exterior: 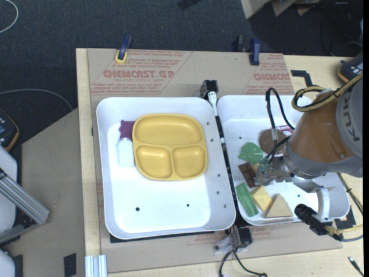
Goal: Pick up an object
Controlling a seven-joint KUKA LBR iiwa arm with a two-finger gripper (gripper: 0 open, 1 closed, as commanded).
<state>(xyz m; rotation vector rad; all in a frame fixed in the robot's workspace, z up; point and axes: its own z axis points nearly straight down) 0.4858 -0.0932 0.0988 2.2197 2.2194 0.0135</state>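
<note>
My gripper (264, 175) reaches down into the right bin (230, 111), over a cluster of small items near the bin's left side. Under and beside it lie a green leaf-shaped piece (251, 152), a dark brown piece (247, 173), a long green piece (246, 200), a yellow wedge (262, 200) and a tan wedge (279, 207). A brown round object (267, 138) sits just behind, partly hidden by the arm. The arm's orange band and grey wrist cover the bin's right half.
The left bin (161, 212) holds a yellow three-compartment plate (169, 145), with a purple item (126, 128) and a white item (125, 152) at its left. Black cables loop over the right bin's far side. Blue clamps sit on the bench's far edge.
</note>
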